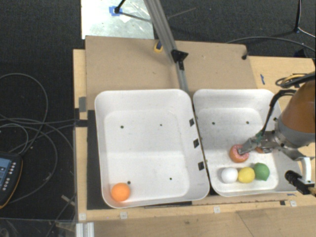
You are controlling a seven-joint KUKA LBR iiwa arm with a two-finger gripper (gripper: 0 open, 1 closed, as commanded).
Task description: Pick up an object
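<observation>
Bench (123, 63): two shallow white bins side by side, brown board beneath. Left bin (143, 102): holds one orange ball (120, 192) in the near left corner, well apart from everything else. Right bin (227, 107): holds four small things toward its near edge.

Arm (298, 115): reaches in from the right, orange band above the wrist, wrist low over the right bin.

Gripper (247, 149): down at a reddish-orange ball (238, 154), tip touching or overlapping its upper right side. Cannot tell whether closed on the ball or merely resting against it (dark tool body covers the contact point). Ball sits on the bin floor as far as visible; no sign of lift.

Row just nearer the camera, along the bin's near wall: white ball (229, 175), yellow ball (246, 175), green ball (261, 172), each touching or just beside its neighbour, none in contact with the tool.

Progress, as judged: approach and descent done; target apparently chosen (the reddish-orange ball). Left to do: confirm a firm hold, then raise clear of the bin. Pick-up not yet achieved on this evidence.
</observation>
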